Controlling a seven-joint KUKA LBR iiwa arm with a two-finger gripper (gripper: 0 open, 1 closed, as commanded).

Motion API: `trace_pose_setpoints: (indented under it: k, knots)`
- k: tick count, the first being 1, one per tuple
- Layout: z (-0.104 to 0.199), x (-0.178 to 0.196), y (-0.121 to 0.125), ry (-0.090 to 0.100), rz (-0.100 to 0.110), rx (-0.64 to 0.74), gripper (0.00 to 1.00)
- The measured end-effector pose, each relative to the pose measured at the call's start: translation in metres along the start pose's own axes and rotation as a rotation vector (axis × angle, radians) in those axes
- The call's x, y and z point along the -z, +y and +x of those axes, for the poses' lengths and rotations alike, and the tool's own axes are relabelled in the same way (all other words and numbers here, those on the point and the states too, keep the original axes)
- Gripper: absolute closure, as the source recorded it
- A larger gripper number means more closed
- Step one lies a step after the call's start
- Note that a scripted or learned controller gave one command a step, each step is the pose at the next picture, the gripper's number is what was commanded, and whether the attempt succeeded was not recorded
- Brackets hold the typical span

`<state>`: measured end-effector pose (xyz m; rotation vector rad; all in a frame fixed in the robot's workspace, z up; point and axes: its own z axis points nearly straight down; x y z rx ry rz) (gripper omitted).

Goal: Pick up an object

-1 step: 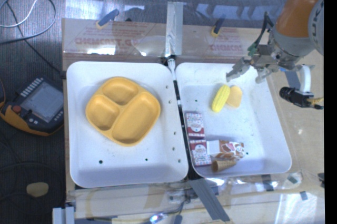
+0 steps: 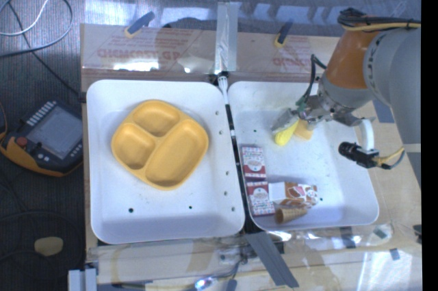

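A yellow plate [image 2: 159, 143] (three compartments) lies in the left bin [image 2: 102, 214]. In the right bin [image 2: 356, 204], the gripper [image 2: 293, 120] has its fingers closed around a small, smooth yellow object [image 2: 285, 134], near the bin's upper middle.

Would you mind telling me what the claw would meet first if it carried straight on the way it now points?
Most likely the yellow object just beneath the claw in the right bin; they look close or touching, though depth is unclear from above.

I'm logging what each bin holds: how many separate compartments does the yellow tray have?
3. The yellow tray in the left bin has one compartment at its top, one at its left and a larger one at its lower right.
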<state>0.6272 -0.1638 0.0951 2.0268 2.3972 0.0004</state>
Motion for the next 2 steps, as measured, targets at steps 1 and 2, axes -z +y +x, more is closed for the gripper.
trace_pose_setpoints:
  k: [1, 2]
  knots:
    - [0.000, 0.010, 0.001, 0.000, -0.002, 0.000, 1.00]
    - [0.049, 0.120, 0.042, 0.000, 0.001, 0.053, 1.00]
